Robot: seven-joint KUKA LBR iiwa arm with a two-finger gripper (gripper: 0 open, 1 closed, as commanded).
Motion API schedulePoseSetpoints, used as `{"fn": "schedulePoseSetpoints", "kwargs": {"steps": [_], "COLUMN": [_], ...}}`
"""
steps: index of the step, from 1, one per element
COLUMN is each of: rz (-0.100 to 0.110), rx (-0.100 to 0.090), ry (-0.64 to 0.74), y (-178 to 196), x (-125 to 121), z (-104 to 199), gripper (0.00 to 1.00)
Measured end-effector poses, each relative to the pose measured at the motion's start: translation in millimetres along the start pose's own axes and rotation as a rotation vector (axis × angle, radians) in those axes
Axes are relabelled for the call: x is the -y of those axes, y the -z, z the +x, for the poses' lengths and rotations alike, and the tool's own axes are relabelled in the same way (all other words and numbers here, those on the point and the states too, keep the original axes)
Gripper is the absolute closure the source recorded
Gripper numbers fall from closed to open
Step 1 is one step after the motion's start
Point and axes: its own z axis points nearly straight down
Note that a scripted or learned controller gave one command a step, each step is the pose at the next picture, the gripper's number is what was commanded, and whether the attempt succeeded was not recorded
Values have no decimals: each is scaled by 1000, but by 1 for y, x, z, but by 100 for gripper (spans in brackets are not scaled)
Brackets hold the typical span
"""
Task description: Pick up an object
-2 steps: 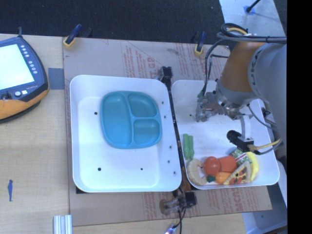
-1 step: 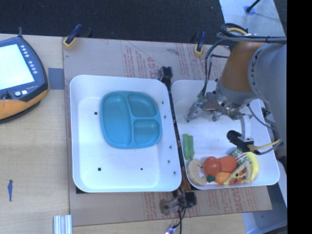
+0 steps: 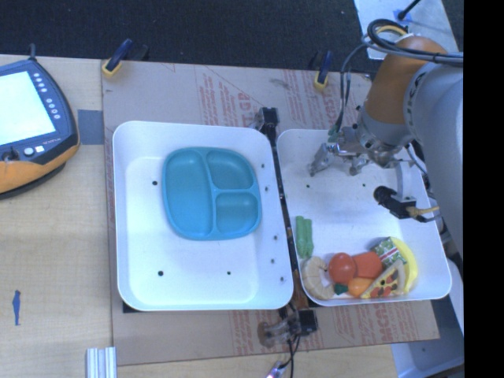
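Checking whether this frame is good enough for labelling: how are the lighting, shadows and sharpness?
Camera view: even, soft lighting; the right bin shows a faint shadow under the gripper; the blue divided plate is clear, with mild sheen; the toy food pile is small and soft, its pieces hard to separate; the top background is dark.

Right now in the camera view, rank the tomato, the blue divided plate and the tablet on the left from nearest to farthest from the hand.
1. The tomato, in the right bin's near corner, is nearest to the hand.
2. The blue divided plate, in the middle of the left bin, comes next.
3. The tablet, on the bench at the far left edge, is farthest.
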Motion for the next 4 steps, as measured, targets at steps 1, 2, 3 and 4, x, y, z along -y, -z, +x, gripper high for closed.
{"fn": "schedulePoseSetpoints", "kwargs": {"steps": [1,2,3,4], "rz": [2,5,5,3], "rx": [1,1,1,1], "ry": [0,1,1,2], "y": [-1,10,10,-1], "x": [46,46,46,106], "z": [30,29,29,27], "gripper": [0,100,0,0]}}
